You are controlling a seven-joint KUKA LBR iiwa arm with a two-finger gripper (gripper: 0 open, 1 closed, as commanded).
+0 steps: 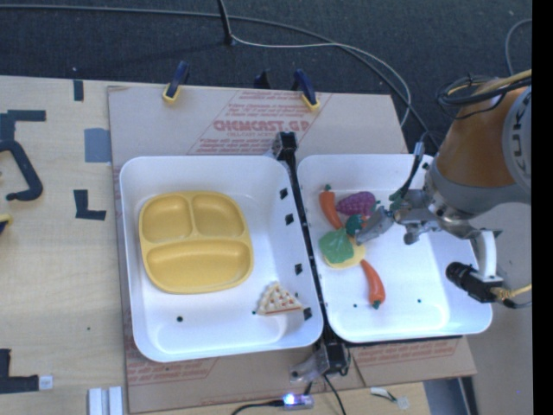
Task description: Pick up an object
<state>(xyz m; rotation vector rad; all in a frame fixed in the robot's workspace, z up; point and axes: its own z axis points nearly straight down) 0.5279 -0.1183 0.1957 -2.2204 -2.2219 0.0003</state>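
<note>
The wooden counter (52, 266) carries 2 white bins side by side on a brown cardboard sheet (251, 124). Nearest, in the left bin (207, 340), a small waffle-patterned wedge (278, 301) lies by the front right corner. A red chili pepper (372, 283) lies in the right bin (415, 318), well apart from the wedge. Farther back, a yellow tray (195, 240) with 3 sections sits in the left bin. In the right bin, a green toy (337, 247) rests on a yellow piece. The grey arm (479, 158) with its orange band reaches in from the right. Its hand (370, 226) is low, just beside the green toy. I cannot tell its grip. Behind are a purple toy (356, 203) and an orange carrot (329, 207). 2 blue-and-yellow clamps (176, 84) pin the cardboard's far edge.
</note>
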